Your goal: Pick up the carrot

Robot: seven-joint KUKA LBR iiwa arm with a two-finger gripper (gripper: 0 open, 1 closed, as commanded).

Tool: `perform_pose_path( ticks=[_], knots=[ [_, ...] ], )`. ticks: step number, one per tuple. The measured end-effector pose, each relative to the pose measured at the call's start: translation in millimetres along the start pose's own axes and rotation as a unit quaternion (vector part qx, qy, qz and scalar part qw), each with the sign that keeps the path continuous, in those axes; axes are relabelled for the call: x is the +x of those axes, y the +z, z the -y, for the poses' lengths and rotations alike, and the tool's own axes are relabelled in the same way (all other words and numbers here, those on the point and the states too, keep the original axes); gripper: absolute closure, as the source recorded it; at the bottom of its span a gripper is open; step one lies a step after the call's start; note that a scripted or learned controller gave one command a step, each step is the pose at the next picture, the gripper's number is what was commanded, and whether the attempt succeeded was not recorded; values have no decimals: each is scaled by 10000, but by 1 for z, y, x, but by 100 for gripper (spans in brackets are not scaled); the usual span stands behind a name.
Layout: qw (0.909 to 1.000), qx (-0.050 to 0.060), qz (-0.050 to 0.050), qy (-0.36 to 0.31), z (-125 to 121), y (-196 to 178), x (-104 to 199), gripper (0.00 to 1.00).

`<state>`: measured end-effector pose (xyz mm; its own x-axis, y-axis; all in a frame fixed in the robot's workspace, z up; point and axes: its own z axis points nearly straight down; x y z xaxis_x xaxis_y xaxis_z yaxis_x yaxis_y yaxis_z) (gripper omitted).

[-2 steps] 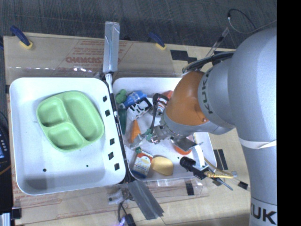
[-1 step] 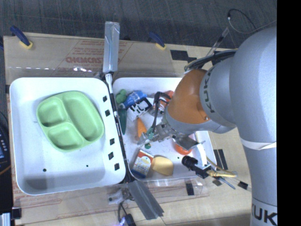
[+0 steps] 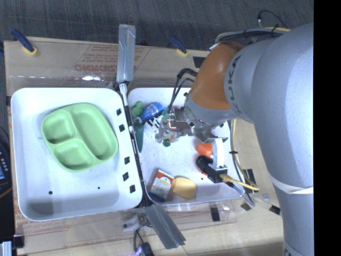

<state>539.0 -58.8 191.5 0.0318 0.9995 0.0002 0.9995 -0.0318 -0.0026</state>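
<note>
Bench: brown card-like surface (image 3: 69,57) with printed lettering, under both bins; I see a blue clamp (image 3: 24,41) at its far left corner.
Arm: grey arm with a glossy orange band (image 3: 266,79) reaching in from the right, and its bulk covers the right bin's right rim.
Left bin: shallow white plastic bin (image 3: 21,143) with rounded corners, holding one plate.
Right bin: shallow white plastic bin (image 3: 181,164), just beside the left one, crowded with small things.
Plate: pale green, matte, three-compartment plastic plate (image 3: 80,136), lying tilted in the left bin's upper half.
Claw: metal claw (image 3: 167,128) over the middle of the right bin. From my seat I cannot tell whether it is released or clenched, and I see nothing in its grip.
Box: small carton with an orange and white label (image 3: 160,184), by the near wall of the right bin.
Lump: smooth yellow rounded piece (image 3: 184,187), touching the carton's right side.
Carrot: orange carrot (image 3: 204,149), right of the claw and partly hidden under the wrist hardware, in the right bin's right half.
Blue item: shiny blue object (image 3: 153,110), at the far left of the right bin, above the claw.
Green item: green rounded piece (image 3: 138,110), just beside the blue one.
Speck: small teal piece (image 3: 167,142), just below the claw's tip. I cannot tell if they touch.
</note>
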Motion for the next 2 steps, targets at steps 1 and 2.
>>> perform_pose_path(
  ticks=[1, 2],
  knots=[
    [10000, 2, -1, 2, 0, 0, 0, 0],
    [10000, 25, 1, 80, 21, 83, -38, 0]
  ],
)
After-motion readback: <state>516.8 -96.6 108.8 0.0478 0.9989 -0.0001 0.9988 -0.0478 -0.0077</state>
